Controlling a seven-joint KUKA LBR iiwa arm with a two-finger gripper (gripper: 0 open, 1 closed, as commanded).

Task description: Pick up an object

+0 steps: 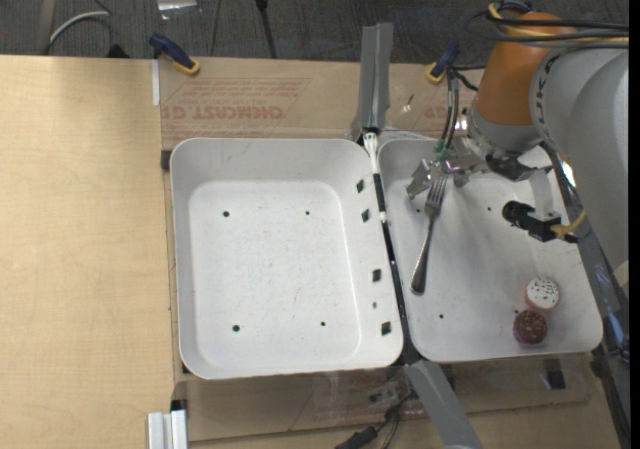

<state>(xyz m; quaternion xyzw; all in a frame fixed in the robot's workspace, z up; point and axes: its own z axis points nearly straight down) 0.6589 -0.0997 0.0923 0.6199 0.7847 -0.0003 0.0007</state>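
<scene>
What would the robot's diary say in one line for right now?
claw: shut on fork | fork: gripped at prongs, handle hanging into right bin | two small round things: near corner | left bin

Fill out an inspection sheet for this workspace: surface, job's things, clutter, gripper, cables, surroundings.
Surface: wooden bench bearing a left bin and a right bin, cardboard beneath.
Job's things: fork, white-topped piece and brown piece in the right bin.
Clutter: nothing seen.
Gripper: gripper low at the fork's tine end; hold not confirmed.
Cables: cables over the orange band; white cable on the floor.
Surroundings: blue clamps at the cardboard's far edge, carpet.
</scene>
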